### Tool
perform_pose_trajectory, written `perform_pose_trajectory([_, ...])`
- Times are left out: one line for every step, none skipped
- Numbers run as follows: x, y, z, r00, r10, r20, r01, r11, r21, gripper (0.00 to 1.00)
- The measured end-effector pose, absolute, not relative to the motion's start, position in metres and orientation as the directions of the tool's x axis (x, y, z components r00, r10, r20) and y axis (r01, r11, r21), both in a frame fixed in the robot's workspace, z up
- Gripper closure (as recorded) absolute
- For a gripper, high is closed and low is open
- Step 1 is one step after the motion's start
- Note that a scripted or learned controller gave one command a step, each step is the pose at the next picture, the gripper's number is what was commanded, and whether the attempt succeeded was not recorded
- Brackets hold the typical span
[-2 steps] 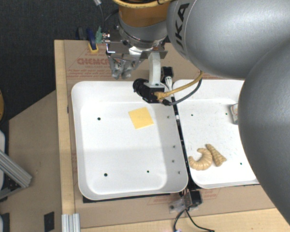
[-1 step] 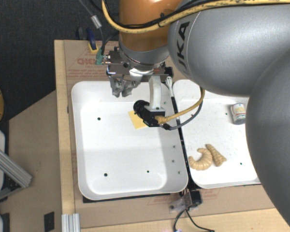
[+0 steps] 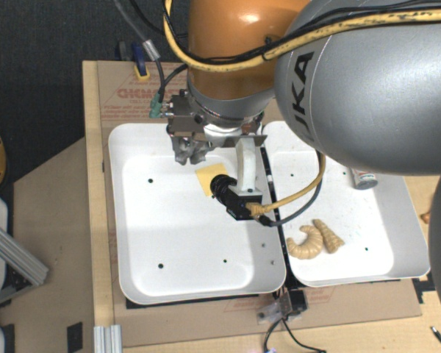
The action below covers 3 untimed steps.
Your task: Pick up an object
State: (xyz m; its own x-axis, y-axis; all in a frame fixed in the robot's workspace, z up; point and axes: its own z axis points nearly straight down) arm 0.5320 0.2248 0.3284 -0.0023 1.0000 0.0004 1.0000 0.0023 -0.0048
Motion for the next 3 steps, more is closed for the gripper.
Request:
perform_pose_trajectory([0.487,0.225,0.343,-0.003,1.0,0.0,1.0,0.003,-0.005,1.0])
perform_pose_trajectory([0.5,0.224,0.297,0.001,1.0,-0.003,1.0,-0.001,-0.006,1.0])
perform_pose_trajectory([0.479,0.225,0.442,-0.003,1.0,0.009,1.0,0.003,0.015,1.0])
